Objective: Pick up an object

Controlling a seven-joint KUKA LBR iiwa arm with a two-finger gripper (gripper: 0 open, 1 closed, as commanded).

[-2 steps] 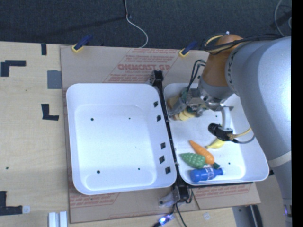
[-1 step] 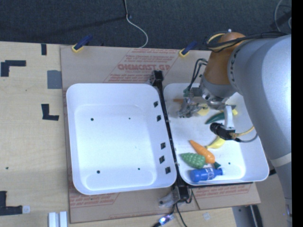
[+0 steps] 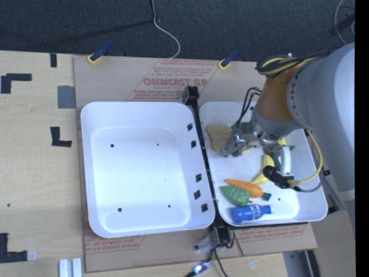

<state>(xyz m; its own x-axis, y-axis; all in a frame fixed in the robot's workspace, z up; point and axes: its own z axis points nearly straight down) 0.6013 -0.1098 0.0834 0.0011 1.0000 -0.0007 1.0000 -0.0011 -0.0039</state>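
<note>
While we can't tell the tool's (image 3: 237, 143) finger state, it sits low in the right bin (image 3: 300, 212), just beside the tan object (image 3: 217, 135) to its left.

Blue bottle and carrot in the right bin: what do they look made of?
Blue bottle: probably moulded plastic, uniform saturated blue with a slight sheen and a pale band like a label. Carrot: likely toy plastic or rubber, flat even orange with a green end, finish looks matte. Too small to tell hard from soft.
</note>
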